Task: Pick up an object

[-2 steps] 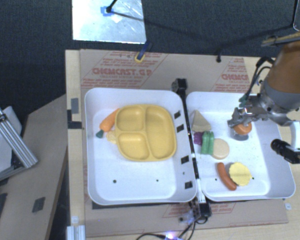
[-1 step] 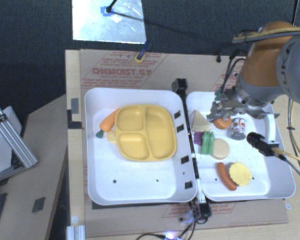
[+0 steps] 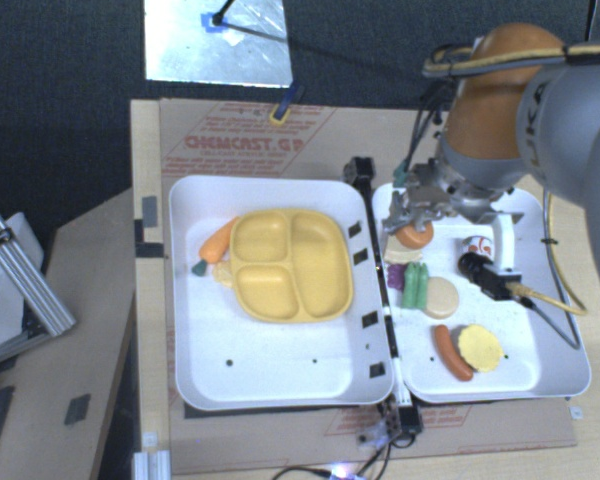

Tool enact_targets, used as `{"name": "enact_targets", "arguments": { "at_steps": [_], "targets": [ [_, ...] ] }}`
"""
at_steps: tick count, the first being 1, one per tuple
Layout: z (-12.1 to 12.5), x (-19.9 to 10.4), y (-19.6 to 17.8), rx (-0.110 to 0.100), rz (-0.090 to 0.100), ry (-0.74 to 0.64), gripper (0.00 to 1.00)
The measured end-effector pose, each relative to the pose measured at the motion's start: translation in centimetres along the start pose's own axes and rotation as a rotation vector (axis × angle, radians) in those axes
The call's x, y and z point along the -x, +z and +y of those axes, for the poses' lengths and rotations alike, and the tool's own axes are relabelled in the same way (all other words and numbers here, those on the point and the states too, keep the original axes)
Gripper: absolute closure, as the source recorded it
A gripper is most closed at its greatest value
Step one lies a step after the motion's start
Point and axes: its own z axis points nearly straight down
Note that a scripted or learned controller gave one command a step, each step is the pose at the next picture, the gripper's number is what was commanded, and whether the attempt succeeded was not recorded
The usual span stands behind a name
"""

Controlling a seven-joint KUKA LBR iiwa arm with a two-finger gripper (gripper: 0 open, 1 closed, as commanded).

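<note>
My gripper [image 3: 412,218] is low in the far left part of the right bin [image 3: 555,363]. Directly under it lies an orange round piece [image 3: 416,236], partly covered by the gripper. Whether the gripper touches that piece I cannot tell. Just in front of it lie a green piece [image 3: 415,286], a purple piece [image 3: 395,274] and a pale beige disc [image 3: 441,296]. Nearer the bin's front edge are a red-orange sausage [image 3: 450,352] and a yellow round slice [image 3: 479,347]. A white and red item [image 3: 477,245] sits right of the gripper.
The left bin [image 3: 195,298] holds a yellow divided plate [image 3: 285,265], with an orange carrot [image 3: 216,241] against the plate's left edge. A black-clipped divider [image 3: 372,268] separates the bins. The grey and orange arm [image 3: 510,98] looms over the right bin's far side.
</note>
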Motion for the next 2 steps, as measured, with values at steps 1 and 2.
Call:
{"name": "enact_targets", "arguments": {
  "at_steps": [1, 2],
  "targets": [
    [0.36, -0.8, 1.96, -0.003, -0.002, 0.005, 1.0],
    [0.35, -1.17, 1.61, -0.002, -0.002, 0.004, 1.0]
  ]
}}
